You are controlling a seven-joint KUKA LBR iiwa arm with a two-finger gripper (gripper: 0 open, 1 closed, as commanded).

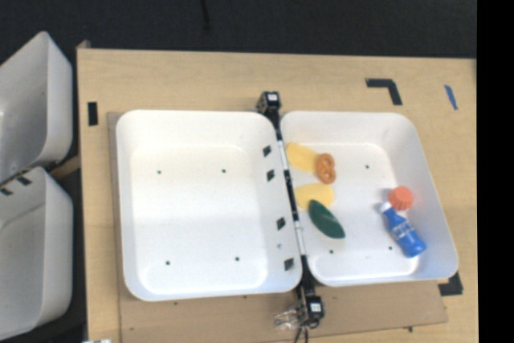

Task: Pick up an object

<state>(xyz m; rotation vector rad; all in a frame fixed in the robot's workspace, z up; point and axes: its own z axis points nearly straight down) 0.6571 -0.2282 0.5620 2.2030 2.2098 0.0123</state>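
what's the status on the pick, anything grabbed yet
Nothing lifted yet. Right bin holds blue bottle with orange cap, green piece, two yellow pieces, orange ring. Bottle lies apart, unobstructed.

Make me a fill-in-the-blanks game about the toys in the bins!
1. The bottle is blue with an ____ cap.
2. All the toys lie in the ____ bin as the camera sees it.
3. The green toy touches a ____ toy just above it.
4. The pretzel rests on the edge of another ____ toy.

Missing words: orange; right; yellow; yellow
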